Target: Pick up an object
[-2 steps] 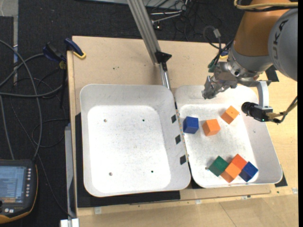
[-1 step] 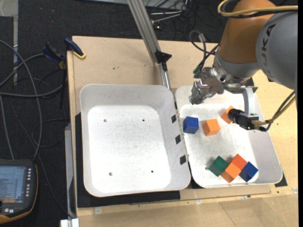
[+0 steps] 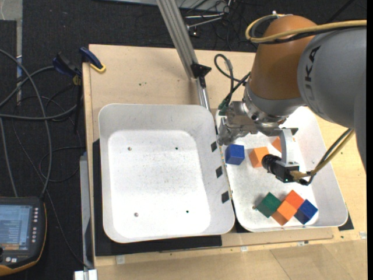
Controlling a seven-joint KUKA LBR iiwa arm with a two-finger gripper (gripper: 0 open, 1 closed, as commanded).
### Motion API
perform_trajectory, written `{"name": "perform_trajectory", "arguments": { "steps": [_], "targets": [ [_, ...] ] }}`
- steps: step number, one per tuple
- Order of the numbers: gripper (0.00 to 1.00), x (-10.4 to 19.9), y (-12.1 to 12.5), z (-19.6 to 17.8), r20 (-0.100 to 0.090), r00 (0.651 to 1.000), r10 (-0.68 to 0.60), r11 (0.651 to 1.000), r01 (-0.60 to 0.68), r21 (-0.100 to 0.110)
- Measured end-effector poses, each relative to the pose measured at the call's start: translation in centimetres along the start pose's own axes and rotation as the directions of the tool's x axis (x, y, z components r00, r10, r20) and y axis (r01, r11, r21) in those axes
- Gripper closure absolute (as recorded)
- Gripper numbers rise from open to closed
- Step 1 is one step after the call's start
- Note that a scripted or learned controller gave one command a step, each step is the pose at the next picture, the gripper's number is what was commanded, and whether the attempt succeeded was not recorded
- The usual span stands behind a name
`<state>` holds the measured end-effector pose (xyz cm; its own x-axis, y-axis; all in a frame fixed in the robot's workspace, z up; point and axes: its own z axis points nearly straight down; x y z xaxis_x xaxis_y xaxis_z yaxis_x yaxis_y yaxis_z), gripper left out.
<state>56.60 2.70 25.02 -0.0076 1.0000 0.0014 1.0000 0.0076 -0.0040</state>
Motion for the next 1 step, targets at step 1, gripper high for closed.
{"name": "perform_trajectory", "arguments": {
  "steps": [1],
  "targets": [
    [1.0, 4.0, -2.6, -0.15, 0.0, 1.0, 0.0, 1.0, 0.0, -0.001]
  ]
}}
